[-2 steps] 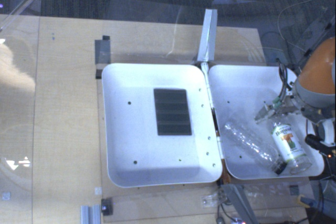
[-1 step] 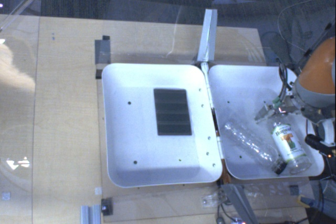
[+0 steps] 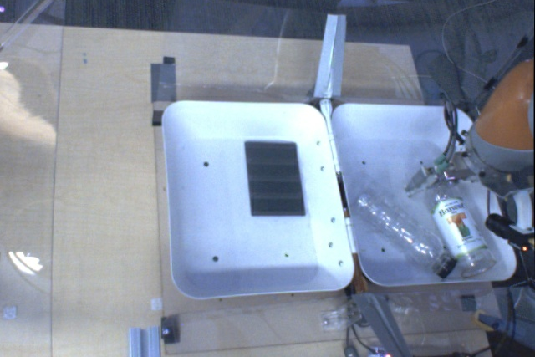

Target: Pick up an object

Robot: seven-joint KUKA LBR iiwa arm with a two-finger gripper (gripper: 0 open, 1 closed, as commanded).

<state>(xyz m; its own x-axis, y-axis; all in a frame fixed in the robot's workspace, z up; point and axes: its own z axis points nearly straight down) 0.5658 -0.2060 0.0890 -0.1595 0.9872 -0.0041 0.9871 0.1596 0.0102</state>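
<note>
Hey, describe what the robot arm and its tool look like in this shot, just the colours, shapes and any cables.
The arm comes in from the right as a rounded orange band over a grey collar. Below it, the tool is a small metallic assembly with thin, pale fingers spreading from a dark core with small coloured specks. Thin dark cables loop beside the wrist, and a fine wire curves above it. No readable markings.

Glossy white bins [image 3: 251,280], clear plastic bottles [image 3: 458,232] (one crinkled), wood bench [image 3: 100,205]
</note>
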